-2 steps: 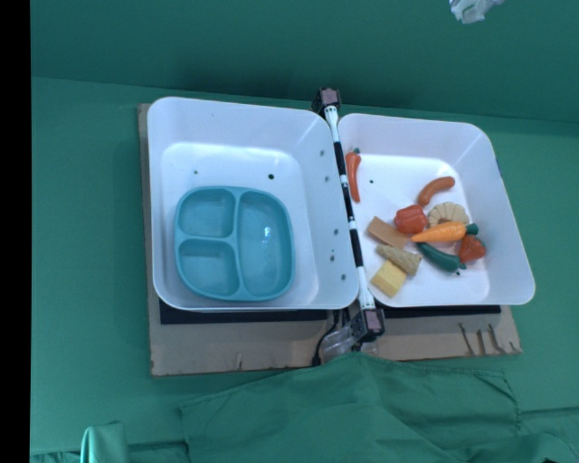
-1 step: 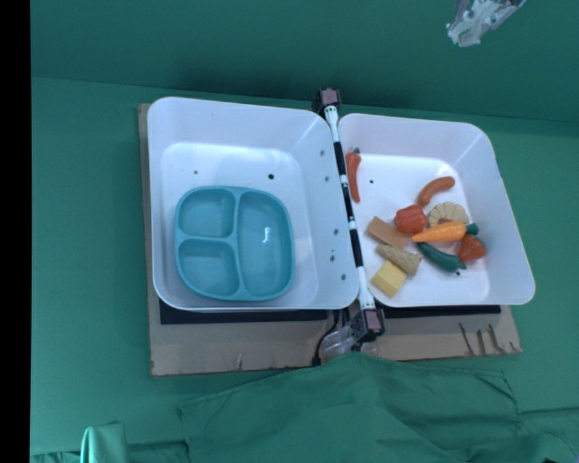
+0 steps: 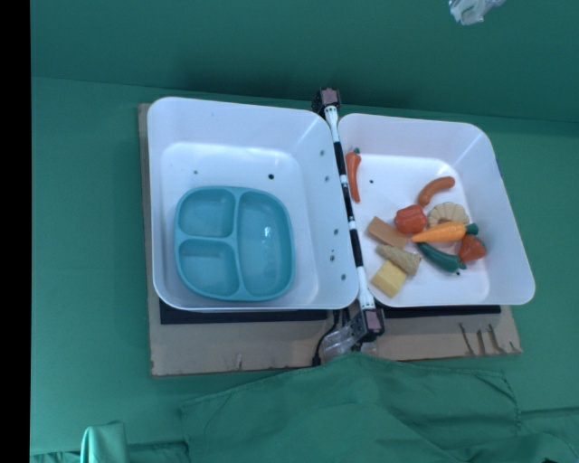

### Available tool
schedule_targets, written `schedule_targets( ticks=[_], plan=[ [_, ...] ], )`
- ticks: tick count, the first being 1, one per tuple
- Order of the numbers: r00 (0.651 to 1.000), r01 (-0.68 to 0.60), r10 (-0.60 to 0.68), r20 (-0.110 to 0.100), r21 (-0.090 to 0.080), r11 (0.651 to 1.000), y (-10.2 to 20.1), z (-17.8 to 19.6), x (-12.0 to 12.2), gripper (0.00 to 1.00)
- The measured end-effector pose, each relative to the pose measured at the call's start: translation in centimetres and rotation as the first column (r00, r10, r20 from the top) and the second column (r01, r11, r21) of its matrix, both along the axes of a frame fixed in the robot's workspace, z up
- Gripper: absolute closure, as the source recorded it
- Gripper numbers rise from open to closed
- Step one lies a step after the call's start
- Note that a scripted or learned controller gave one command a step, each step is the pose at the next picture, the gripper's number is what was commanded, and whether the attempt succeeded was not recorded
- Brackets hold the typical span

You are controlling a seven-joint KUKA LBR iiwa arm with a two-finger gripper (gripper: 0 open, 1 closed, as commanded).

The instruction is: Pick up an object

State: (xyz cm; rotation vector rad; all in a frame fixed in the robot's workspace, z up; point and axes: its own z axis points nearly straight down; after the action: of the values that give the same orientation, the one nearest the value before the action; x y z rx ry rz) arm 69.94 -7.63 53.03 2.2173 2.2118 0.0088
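Centrally in the right bin (image 3: 507,271) lies the task's material: a cluster of small toy foods. A red chilli (image 3: 353,174) lies apart from the rest, close to the striped bar (image 3: 340,163) that runs between the two bins. An orange-red sausage (image 3: 436,190) lies near the far side of the bin floor. Below it sit a red pepper (image 3: 410,219) and a pale ridged piece (image 3: 450,213), both touching an orange carrot (image 3: 441,233) that lies across the group. A brown slab (image 3: 386,231) lies just left of the pepper. Nearer the front lie a tan ribbed piece (image 3: 401,259) and, touching it, a yellow block (image 3: 389,279). A dark green piece (image 3: 441,258) curves under the carrot, and a red piece (image 3: 471,249) with a green top sits at the cluster's right end.

At the top edge, above the right bin, a pale shape (image 3: 472,9) is cut off by the frame; too little shows to tell what it is.

The left bin (image 3: 235,113) holds one teal plate (image 3: 235,242) with three compartments, lying flat toward the front left of the bin floor. Both bins are white, shallow and set side by side, their inner rims meeting under the bar. They rest on a dark mat (image 3: 244,316) over a cardboard sheet (image 3: 226,351), on a green cloth (image 3: 81,226).
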Motion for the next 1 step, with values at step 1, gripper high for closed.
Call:
schedule_targets(
  ticks=[1],
  plan=[
    [1.000,-0.001,0.001,0.009,-0.001,1.000,1.72,11.00,-0.66,1.00]
  ],
)
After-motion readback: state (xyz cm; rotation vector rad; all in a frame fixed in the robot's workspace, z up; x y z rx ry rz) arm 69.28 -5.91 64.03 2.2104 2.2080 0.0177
